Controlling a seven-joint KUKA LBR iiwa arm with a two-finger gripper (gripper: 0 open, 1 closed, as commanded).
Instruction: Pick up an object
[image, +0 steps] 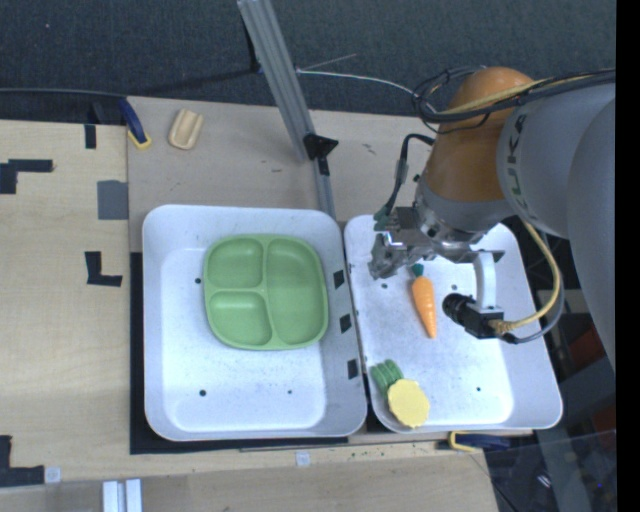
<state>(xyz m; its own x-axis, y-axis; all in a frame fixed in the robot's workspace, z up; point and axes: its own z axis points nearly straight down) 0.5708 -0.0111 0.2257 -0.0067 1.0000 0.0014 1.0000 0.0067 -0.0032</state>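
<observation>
Hovering beside the carrot, the claw hangs over the right bin.

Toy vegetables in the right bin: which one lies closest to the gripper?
The carrot, orange with a green tip, lies just below the gripper. The corn, yellow with green husk, sits farther off at the bin's near edge.

A: What's hidden here?
B: The arm runs off the right edge and covers the far right corner of the right bin.
A: And the tool?
B: Its fingertips are too dark and small to judge.
</observation>
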